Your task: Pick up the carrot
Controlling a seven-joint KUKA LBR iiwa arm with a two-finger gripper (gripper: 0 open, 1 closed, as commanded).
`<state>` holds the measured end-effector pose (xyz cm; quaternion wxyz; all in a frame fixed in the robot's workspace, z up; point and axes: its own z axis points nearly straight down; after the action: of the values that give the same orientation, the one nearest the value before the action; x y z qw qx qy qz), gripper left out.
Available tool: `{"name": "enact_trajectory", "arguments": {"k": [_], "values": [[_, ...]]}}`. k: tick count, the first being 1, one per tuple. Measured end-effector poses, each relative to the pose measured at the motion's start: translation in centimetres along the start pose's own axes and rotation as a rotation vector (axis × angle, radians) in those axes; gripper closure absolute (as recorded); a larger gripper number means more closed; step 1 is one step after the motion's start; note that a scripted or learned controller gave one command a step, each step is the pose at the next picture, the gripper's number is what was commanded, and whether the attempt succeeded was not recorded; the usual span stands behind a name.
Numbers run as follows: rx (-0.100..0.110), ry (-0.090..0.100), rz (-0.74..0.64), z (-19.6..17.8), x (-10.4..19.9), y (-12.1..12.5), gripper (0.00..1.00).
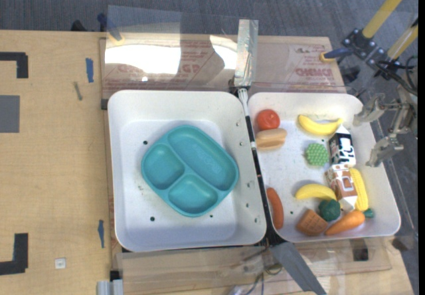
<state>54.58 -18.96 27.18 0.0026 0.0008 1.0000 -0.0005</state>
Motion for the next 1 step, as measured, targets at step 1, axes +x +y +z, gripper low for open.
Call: {"name": "enact_trajectory", "arguments": {"k": [1], "values": [[-0.005, 0.004, -0.116, 3.29, 6.17, 11.38, 0.00]]}}
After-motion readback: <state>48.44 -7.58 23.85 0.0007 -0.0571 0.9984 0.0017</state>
